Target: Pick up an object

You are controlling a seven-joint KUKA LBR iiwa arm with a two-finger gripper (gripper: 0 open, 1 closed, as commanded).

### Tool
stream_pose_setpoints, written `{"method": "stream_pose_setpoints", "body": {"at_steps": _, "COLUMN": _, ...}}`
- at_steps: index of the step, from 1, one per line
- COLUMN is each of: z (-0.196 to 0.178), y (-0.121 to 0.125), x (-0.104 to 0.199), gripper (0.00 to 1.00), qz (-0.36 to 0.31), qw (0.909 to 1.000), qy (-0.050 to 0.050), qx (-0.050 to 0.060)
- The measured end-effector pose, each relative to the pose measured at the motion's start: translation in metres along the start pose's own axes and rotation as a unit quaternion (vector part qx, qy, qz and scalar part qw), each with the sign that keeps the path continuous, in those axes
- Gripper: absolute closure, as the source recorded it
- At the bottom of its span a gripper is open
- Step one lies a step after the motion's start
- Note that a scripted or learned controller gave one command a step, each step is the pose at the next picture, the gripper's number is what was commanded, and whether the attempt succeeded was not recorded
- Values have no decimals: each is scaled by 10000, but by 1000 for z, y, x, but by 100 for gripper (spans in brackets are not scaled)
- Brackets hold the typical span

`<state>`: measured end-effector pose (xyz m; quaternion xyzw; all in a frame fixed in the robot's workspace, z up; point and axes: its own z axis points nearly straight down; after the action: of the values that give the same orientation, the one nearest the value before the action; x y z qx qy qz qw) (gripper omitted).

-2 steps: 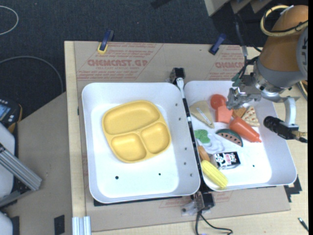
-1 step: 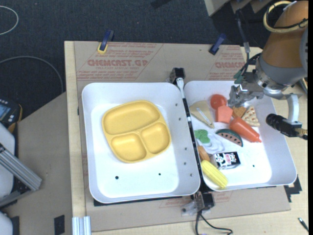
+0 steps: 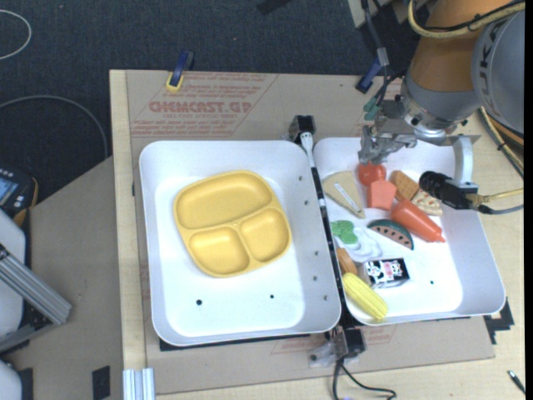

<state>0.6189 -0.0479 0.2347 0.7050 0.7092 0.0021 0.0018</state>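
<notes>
So the gripper (image 3: pixel 376 150) sits at the far end of the right bin (image 3: pixel 475 265), pointing down, and honestly there's no telling from this angle whether it's released or clenched, the tips just blur into the stuff under them. Right below it, basically touching or a hair under, is a red block (image 3: pixel 372 174), with an orange-red block (image 3: pixel 382 195) butted up against that on the near side.

That red block looks like the pick to me: it lies straight under the tips, so the move is mostly down, not sideways. It's stubby, no real long axis to line up on.

Going outward: a cream wedge (image 3: pixel 342 192) just to the left, a carrot (image 3: pixel 417 219) lying slanted to the near right, a watermelon slice (image 3: pixel 391 233) nearer still. Well apart in the left bin (image 3: pixel 158 223) is the yellow divided plate (image 3: pixel 231 222).
</notes>
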Motion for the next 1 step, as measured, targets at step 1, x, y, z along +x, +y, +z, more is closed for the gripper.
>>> {"method": "stream_pose_setpoints", "body": {"at_steps": 1, "z": -3, "y": 29, "x": 47, "gripper": 100, "qz": 0, "qw": 10000, "qy": 3, "qx": 2}}
